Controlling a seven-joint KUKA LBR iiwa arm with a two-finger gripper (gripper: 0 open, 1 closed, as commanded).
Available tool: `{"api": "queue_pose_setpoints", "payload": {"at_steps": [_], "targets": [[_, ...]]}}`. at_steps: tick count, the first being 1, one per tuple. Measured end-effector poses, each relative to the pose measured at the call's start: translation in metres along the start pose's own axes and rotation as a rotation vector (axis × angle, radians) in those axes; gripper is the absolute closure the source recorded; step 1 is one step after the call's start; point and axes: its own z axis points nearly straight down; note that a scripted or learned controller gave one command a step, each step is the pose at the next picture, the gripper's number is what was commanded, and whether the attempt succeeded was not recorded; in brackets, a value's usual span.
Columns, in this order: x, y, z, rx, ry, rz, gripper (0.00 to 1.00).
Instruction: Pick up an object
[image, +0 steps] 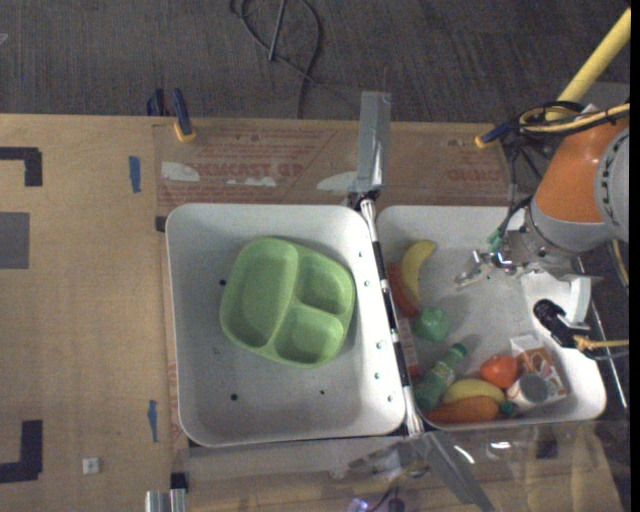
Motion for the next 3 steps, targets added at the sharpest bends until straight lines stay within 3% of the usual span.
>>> {"api": "queue_pose_setpoints", "payload": {"at_steps": [1,2,3], "targets": [[-0.001,0.001,-0.008,0.0,-0.001,0.0,1.0],[0.046,-0.018,-0.028,0.003,0.002,-0.144,1.0],[0.046,-0.018,-0.028,0.003,0.002,-0.143,0.0]]}}
